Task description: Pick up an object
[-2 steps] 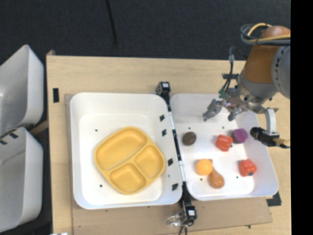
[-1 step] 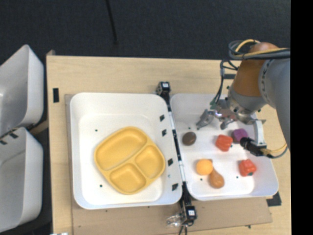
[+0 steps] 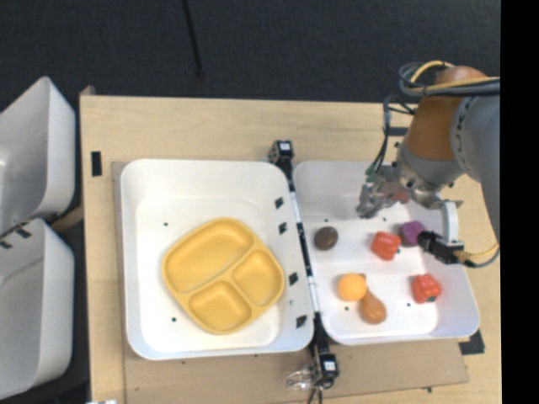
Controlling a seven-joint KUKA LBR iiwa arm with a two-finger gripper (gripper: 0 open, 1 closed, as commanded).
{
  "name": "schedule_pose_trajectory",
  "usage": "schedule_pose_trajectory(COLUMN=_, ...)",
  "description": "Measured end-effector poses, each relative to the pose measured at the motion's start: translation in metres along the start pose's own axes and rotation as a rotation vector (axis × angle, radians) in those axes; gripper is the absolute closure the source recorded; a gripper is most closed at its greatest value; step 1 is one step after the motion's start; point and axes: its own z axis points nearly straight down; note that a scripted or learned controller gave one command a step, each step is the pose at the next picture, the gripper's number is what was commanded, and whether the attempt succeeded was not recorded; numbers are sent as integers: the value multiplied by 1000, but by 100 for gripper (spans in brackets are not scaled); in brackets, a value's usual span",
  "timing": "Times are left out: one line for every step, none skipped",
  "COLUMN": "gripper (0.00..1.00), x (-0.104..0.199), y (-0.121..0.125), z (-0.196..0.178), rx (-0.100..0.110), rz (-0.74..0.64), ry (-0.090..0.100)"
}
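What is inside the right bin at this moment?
The right bin holds a brown ball, orange ball, tan pear, two red peppers and a purple piece, partly covered by the arm.

Single fixed camera, mounted above desk [image 3: 210, 124], looking down at slant. Far enough to take in both white bins side by side plus dark floor beyond desk's far edge. Left bin [image 3: 135, 225] well away from fingers [image 3: 370, 202]; right bin [image 3: 337, 179] directly beneath them. Arm [image 3: 438, 133] enters from frame's right, upper part cropped.
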Motion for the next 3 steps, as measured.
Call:
schedule_pose_trajectory(gripper=100, x=3, y=-1, z=-45, rx=-3, rz=-6, ry=1)
schedule_pose_trajectory(gripper=100, x=5, y=0, z=-109, rx=-4, rz=-10, ry=0)
schedule_pose_trajectory(gripper=100, x=3, y=1, z=-136, rx=-2, rz=-10, ry=1)
